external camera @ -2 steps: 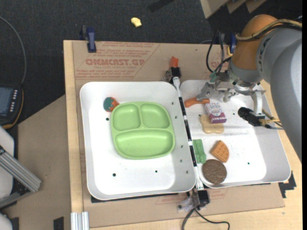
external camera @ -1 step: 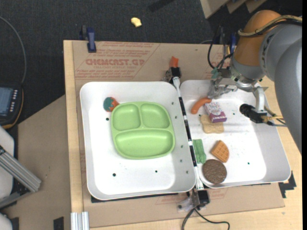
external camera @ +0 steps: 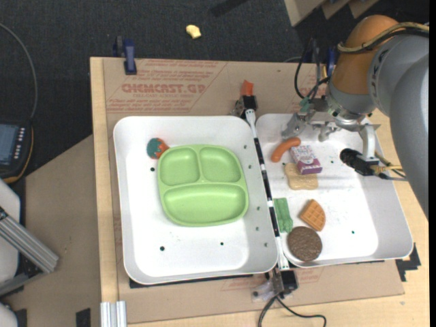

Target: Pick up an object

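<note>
The fingers hang low over the right bin; how far open they are, I cannot tell. A hot dog lies just below them, maybe touching, beside a small box.

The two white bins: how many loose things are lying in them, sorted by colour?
Green: 2, the divided green plastic plate and the flat green strip
Orange: 2, the orange sausage and the orange waffle piece
Brown: 1, the round brown patty
Tan: 1, the tan slice
Purple and white: 1, the small carton
Red and teal: 1, the small round toy
Total: 8
</note>
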Controlling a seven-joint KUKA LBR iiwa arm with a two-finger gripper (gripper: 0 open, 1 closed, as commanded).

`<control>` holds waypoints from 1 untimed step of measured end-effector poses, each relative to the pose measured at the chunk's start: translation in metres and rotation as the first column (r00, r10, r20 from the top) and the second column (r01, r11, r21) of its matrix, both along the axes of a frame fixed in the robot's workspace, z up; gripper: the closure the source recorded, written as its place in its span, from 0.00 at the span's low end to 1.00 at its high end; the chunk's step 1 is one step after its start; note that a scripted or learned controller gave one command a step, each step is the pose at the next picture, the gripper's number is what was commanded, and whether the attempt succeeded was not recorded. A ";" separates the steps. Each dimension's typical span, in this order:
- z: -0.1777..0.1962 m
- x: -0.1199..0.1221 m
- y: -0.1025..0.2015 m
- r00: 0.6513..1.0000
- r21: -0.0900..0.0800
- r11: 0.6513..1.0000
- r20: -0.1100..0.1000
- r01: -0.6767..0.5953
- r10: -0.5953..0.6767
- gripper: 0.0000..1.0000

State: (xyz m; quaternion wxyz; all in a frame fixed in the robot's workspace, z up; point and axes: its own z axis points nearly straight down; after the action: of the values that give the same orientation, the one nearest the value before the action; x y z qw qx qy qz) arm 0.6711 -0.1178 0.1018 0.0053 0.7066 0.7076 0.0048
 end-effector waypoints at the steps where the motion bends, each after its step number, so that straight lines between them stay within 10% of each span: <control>1: -0.018 -0.005 0.020 1.000 0.001 1.000 -0.017 0.000 0.000 0.00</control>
State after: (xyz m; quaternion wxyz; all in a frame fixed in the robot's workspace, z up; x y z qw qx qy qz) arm 0.6661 -0.0979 0.0839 -0.0013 0.7065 0.7077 -0.0008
